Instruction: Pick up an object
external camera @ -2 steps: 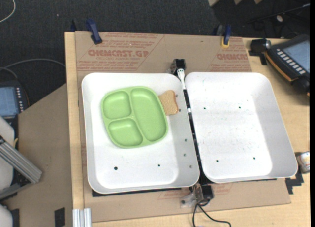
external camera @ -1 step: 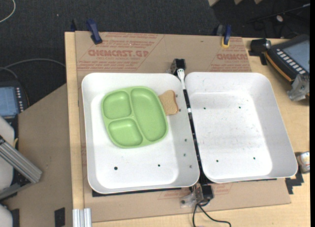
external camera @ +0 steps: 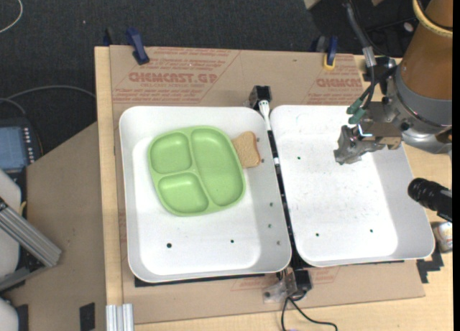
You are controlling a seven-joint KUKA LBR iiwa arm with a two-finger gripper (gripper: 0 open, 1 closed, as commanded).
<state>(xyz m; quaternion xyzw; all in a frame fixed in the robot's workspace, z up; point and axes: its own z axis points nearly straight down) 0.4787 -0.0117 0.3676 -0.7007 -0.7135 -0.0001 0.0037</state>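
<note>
Green 3-section plate [external camera: 196, 171] and tan block [external camera: 248, 149] lie in left bin [external camera: 144, 250].

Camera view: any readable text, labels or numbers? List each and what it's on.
"CHEMCAST GP": red print on the brown board behind the left bin, last letters a bit soft.
Same red print on the board behind the right bin, partly hidden by the arm: not readable in full.
Smaller red lines above each print: too small to read.

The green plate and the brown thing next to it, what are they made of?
The green plate looks like smooth plastic: even colour, soft shine, moulded compartments. The brown thing looks like a sponge or cork-like pad, matte and speckled; I can't say which.
</note>
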